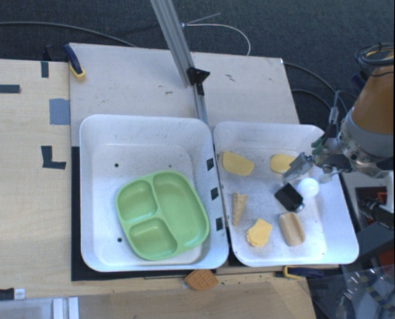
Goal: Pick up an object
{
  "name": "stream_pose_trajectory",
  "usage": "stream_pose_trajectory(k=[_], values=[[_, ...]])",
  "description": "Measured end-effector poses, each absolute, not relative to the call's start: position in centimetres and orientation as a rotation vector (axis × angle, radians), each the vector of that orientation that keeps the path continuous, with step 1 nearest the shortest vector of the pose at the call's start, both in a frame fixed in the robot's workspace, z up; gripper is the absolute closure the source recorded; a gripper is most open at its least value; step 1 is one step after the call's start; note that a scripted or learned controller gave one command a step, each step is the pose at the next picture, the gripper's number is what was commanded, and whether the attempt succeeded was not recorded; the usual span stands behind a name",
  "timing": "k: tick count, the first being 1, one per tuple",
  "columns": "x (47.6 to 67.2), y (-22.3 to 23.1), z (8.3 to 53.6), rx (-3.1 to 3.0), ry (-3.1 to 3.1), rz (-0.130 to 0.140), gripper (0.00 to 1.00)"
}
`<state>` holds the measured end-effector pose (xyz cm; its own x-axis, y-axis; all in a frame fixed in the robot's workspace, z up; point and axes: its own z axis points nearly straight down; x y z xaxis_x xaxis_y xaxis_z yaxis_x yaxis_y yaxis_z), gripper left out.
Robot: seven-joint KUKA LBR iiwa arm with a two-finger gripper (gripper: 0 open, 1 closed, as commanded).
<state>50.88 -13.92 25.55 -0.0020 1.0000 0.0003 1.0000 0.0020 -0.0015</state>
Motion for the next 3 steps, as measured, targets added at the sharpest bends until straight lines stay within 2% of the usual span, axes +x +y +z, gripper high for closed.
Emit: stream_pose_trajectory(k=[1, 2, 3], values=[[50.9, -13.9, 25.6, -2.218, -2.223, 0.002, 0.0], [50.2, -14.2, 19.3, -2.216, -2.217, 0.008, 0.0], [50.5, -14.8, 13.3, -2.216, -2.217, 0.008, 0.0]])
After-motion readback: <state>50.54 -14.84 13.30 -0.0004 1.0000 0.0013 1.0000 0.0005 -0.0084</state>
